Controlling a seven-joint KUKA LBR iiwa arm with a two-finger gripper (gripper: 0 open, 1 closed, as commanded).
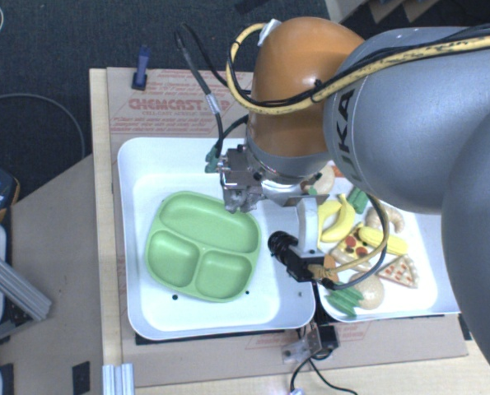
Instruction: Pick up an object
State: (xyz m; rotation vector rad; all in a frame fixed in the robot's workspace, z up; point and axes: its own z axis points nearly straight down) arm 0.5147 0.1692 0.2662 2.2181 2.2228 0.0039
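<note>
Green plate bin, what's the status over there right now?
Gripper low over green divided plate's upper rim. Nothing seen held. Toy food pile sits in right bin.

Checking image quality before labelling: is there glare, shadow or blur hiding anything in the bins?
Camera view: even lighting, sharp focus; mild glare on the arm's orange band; soft shadow under the green tray in the left bin; the arm covers much of the right bin with its toy food.

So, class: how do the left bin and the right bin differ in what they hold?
The left bin holds one large green divided plate; the right bin holds a heap of small toy foods, among them a banana and a pizza slice. The left bin shows much bare floor; the right bin is crowded and partly hidden by the arm. Both are shallow and white.
</note>
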